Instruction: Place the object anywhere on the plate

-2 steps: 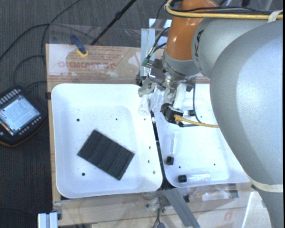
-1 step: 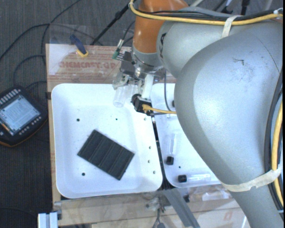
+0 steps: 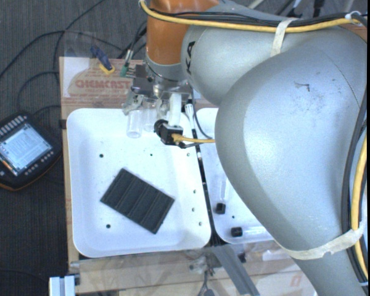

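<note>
Looking down on the bench, we see the grey arm filling most of the right side, its orange band near the top. Below that band, the gripper hangs over the far edge of the left white bin. Its clear fingers stand apart, and we see nothing between them. A yellow cable runs from the wrist toward the arm.

A dark ribbed rectangular plate lies flat in the left bin, turned at a slant, well apart from the gripper. The right bin is mostly hidden under the arm; two small black pieces show near its left wall. A black teach pendant with a lit screen rests on the floor left of the bench.
</note>
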Robot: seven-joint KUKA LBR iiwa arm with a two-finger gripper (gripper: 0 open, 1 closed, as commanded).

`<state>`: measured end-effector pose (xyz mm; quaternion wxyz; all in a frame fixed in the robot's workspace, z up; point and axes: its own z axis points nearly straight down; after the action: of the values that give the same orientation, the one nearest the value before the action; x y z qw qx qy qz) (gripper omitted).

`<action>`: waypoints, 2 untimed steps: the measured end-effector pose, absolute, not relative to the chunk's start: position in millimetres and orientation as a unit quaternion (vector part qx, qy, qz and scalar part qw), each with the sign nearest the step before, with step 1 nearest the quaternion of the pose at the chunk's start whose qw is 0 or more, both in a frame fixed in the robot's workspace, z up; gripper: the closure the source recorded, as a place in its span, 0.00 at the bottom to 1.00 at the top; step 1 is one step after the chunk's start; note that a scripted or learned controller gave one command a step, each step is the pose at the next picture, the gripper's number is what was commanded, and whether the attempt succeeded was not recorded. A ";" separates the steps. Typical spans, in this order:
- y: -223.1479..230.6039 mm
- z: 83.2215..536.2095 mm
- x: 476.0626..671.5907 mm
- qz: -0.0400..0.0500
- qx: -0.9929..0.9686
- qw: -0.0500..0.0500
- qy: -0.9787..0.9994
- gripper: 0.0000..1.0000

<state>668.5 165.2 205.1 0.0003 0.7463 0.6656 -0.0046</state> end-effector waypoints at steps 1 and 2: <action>232.2 189.3 668.0 -0.004 0.697 0.000 0.717 1.00; 225.2 191.6 668.9 -0.002 0.460 -0.001 0.888 1.00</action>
<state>668.9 225.2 191.6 -0.0012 0.4596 0.8881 -0.0024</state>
